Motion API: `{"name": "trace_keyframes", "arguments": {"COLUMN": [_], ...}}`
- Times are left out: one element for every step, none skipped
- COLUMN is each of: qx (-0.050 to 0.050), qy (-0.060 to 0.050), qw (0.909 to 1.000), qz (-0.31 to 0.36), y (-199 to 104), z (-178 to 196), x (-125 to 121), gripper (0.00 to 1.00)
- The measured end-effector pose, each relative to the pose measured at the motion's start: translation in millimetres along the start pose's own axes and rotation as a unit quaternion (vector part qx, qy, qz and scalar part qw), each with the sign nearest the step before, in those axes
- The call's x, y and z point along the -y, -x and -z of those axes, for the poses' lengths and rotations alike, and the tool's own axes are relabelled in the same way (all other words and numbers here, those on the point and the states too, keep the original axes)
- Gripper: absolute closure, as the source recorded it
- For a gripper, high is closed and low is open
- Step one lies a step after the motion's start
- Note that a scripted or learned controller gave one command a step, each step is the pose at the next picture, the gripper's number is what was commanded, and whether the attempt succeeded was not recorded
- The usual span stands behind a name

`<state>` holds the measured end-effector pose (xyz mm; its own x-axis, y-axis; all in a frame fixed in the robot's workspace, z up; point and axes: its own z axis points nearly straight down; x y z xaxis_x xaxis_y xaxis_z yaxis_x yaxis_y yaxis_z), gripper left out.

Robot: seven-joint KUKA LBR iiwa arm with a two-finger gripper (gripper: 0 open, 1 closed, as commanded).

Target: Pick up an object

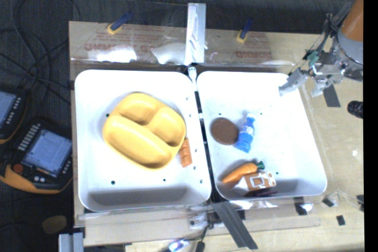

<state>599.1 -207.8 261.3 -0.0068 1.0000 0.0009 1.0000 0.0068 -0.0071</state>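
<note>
My gripper (309,89) hangs over the right bin's far right corner, its fingers spread open with nothing between them. One pale fingertip (287,87) points in over the right bin (313,144). Below it in that bin lie a brown round disc (224,131) and a small blue bottle (246,133) side by side. Near the front wall are an orange carrot (239,173) and a small printed carton (260,182). The left bin (88,127) holds a large yellow bun-shaped object (143,128) with a small orange piece (185,153) at its right side.
A clear plastic sheet with blue clips (121,22) lies behind the bins. A handheld control pendant (41,153) and cables rest on the floor at the left. Small dark parts (354,108) sit on the bench right of the bins.
</note>
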Motion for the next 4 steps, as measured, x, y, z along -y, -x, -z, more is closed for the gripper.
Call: {"name": "trace_keyframes", "arguments": {"qx": [0.0,0.002,0.002,0.001], "qy": [0.0,0.007,0.006,0.002], "qw": [0.9996,1.0,1.0,0.9968], "qz": [0.029,-0.002,0.001,0.08], "y": [-60.7,-51.4,-52.4,-145.0], "z": [-117.9,-174.1,-169.1,-78.4], "x": [-24.6,-16.1,-15.8,11.7], "gripper": [0.0,0.0,1.0,1.0]}}
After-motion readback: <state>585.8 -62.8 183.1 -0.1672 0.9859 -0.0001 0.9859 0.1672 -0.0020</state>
